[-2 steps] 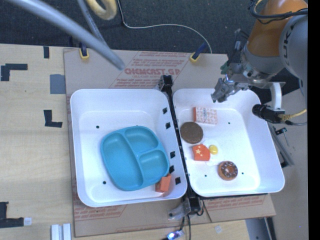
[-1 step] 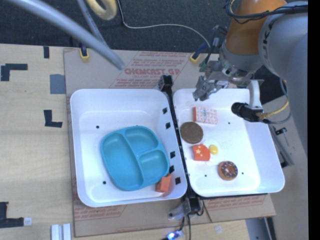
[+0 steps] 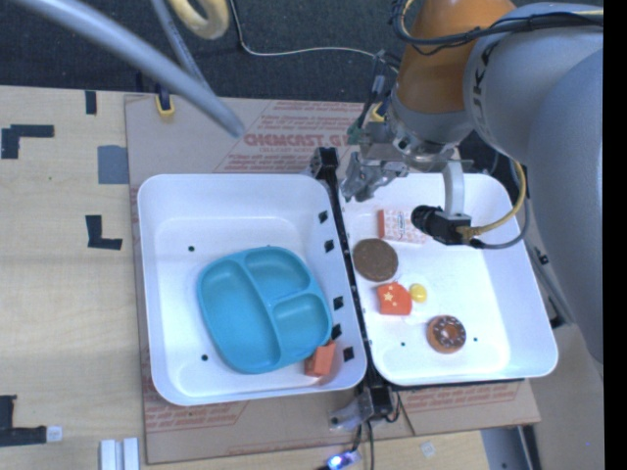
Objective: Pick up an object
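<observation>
Seen from the camera above the worktop, two white bins sit side by side. The left bin (image 3: 167,262) holds a blue divided tray (image 3: 263,306) and, near its lower right corner, a small orange block (image 3: 320,360). The right bin (image 3: 509,355) carries the loose pieces: a pink-and-white packet (image 3: 396,226) near the top, a brown round disc (image 3: 375,260) just below it, a red block (image 3: 395,300) with a small yellow piece (image 3: 418,292) beside it, and a chocolate doughnut (image 3: 446,334) lower down.

The end effector (image 3: 364,179) hangs over the upper left corner of the right bin, close to the divider between the bins and just above the packet. How wide it stands I cannot tell; the wrist hardware and cabling crowd it. Nothing is visibly held.

By my reading, the pick is not yet made: every candidate lies in a bin, and descent, closing and lifting all remain.
</observation>
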